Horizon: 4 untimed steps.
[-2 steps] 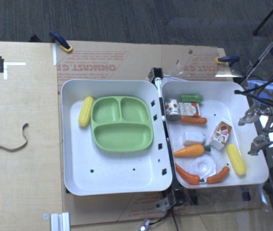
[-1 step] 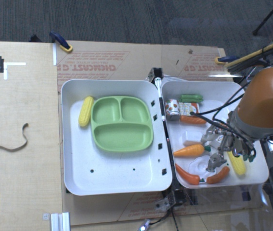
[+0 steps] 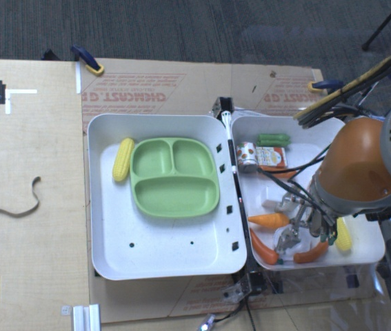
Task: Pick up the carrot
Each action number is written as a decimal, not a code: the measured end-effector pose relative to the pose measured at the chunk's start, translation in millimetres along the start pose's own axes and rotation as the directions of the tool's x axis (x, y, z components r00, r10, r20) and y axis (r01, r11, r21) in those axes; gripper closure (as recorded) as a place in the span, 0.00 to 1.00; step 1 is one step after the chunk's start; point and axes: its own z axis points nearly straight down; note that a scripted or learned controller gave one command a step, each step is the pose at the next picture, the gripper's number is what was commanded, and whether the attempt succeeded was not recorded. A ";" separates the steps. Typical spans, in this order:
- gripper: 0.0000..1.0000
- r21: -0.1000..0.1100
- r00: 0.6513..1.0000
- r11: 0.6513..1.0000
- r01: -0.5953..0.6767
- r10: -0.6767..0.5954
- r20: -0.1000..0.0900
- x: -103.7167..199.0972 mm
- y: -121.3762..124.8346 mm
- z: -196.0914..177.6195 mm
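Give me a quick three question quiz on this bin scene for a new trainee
1. True or false: the carrot lies in the right bin.
2. What lies just left of the green plate? A) corn cob B) spoon C) cup
3. How many sections does the plate have?

Key: 1 true; 2 A, the corn cob; 3 three.

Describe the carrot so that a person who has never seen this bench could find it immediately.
Look in the right white plastic bin, under the grey arm. The short orange tapered carrot lies near the bin's middle, just left of the metal two-finger gripper. Unlike the longer, curved red-orange peppers below it, it is straight and paler orange.
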 end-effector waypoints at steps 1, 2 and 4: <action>0.00 0.004 0.977 0.977 -0.213 0.214 -0.015 -21.6 4.2 3.5; 0.00 0.010 0.866 0.866 -0.500 0.500 -0.016 -10.6 3.1 4.3; 0.00 0.019 0.383 0.383 -0.923 0.924 -0.006 -27.9 0.3 4.4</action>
